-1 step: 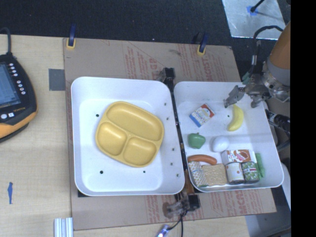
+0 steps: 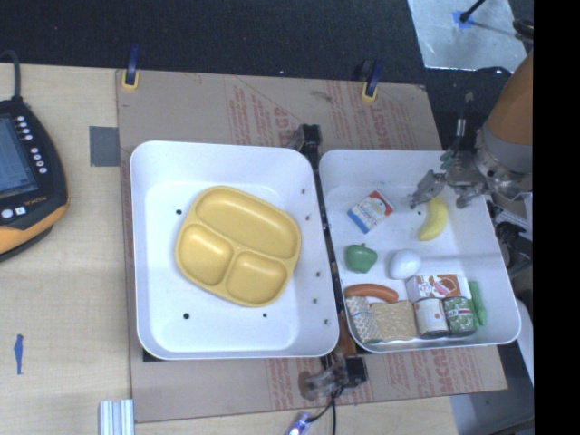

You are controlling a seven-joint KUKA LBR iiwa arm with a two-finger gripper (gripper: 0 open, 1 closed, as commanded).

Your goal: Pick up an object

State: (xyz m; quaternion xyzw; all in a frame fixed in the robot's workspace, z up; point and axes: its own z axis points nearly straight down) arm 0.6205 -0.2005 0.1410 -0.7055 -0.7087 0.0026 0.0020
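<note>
I see my gripper (image 2: 441,191) hanging over the far right part of the right bin (image 2: 507,320), near that bin's far edge. Its dark jaws look spread, one prong reaching toward the bin's middle and one toward its right wall, with nothing pinched between them. The grey arm with its orange band (image 2: 517,107) comes in from the right edge of the worktop.

Directly under the jaws and a touch nearer to me lies a yellow banana (image 2: 434,220), lying slantwise on the bin floor. It sits just beside the spread prongs, apart from them as far as I can tell. I judge it the likeliest thing to pick up, since the jaws hover almost over it and it lies alone with bare floor around it.

Toward the middle of the bin is a small white and blue carton (image 2: 370,210), near the jaws but clear of them. Nearer to me lie a green pepper (image 2: 361,258) and a white egg (image 2: 404,264), then a red sausage (image 2: 371,292). Along the near edge sit a cracker-like block (image 2: 391,322), two small cans (image 2: 444,317) and a red and white packet (image 2: 439,286), packed touching one another; that crowding would make a clean grasp harder there.

The left bin (image 2: 154,324) holds a yellow divided plate (image 2: 237,245), well apart from the jaws. At the worktop's left edge rests an orange and black control pendant (image 2: 25,184).
</note>
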